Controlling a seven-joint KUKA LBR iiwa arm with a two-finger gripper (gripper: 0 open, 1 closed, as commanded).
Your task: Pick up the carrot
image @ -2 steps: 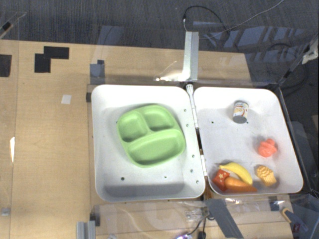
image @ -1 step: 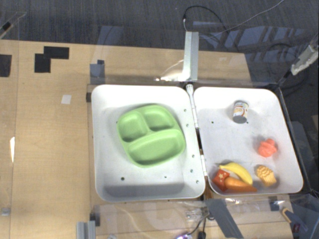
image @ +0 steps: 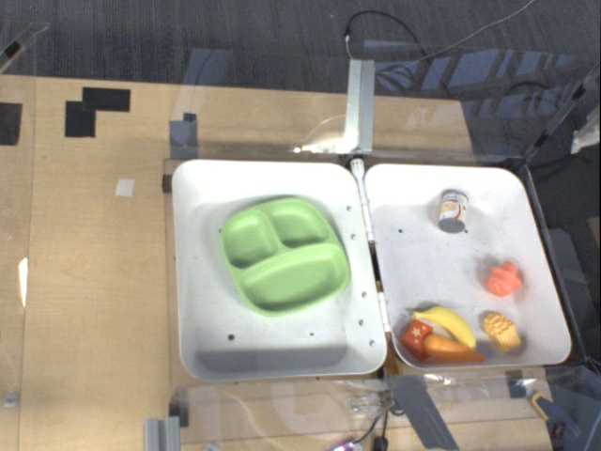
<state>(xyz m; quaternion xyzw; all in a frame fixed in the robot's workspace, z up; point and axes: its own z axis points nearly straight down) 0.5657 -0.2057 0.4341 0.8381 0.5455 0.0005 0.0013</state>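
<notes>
A: Where is the orange tapered carrot (image: 452,349)?

B: In the right shallow white bin (image: 413,200), at its near edge. It touches the curved yellow banana (image: 449,324) and a red pepper-like piece (image: 415,333).

A: What about the gripper's state?

B: Cannot tell.

A: And the left bin (image: 202,346)?

B: Green divided plastic plate (image: 285,255), lying flat.
</notes>
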